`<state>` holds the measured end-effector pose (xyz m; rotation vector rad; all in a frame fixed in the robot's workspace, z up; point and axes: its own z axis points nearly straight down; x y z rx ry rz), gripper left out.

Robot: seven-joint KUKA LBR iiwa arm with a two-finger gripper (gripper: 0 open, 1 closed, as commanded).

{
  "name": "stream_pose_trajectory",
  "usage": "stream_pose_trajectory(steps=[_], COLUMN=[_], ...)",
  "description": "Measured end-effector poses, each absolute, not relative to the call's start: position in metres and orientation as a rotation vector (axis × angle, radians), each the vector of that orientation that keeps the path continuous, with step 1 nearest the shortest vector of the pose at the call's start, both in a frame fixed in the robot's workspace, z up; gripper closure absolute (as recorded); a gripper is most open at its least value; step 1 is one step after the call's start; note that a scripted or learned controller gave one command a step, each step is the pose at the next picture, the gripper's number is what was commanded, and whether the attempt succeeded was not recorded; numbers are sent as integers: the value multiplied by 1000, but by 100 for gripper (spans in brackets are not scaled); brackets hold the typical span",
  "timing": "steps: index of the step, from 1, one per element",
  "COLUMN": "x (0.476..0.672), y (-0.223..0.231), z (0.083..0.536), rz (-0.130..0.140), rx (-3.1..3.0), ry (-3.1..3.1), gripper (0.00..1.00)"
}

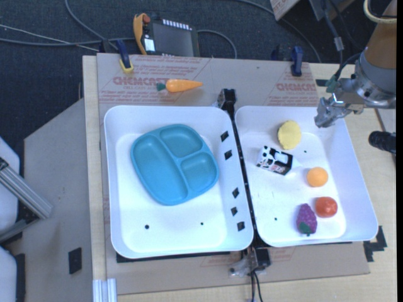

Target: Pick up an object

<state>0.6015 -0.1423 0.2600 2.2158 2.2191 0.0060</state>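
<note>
The gripper (325, 115) is hanging over the right bin's (352, 187) far right corner, its fingers too blurred to tell apart, while the lemon (289, 134), cow toy (274, 160), orange (317, 177), tomato (325, 206) and grapes (306, 219) are lying below.

Even bright overhead light, soft shadows, mild glare on white bins (119, 168), slightly soft pic.

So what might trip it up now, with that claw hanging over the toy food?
The gripper hovers by the right bin's far rim; descending there, it might clip the wall. The orange, tomato and purple grapes are small and rounded, so they may squirt away. The tomato and grapes nearly touch, inviting a muddled grab.
</note>
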Motion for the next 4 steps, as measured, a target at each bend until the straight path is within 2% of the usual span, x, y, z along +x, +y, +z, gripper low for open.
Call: stream_pose_trajectory(steps=[1,2,3,4], x=[596,581,586,576], y=[-89,-34,21,78], z=[245,234,234,221], rz=[-1,-1,3,-1], rx=[2219,2219,2216,2218], ry=[2230,2231,2229,2233], gripper=[100,100,100,100])
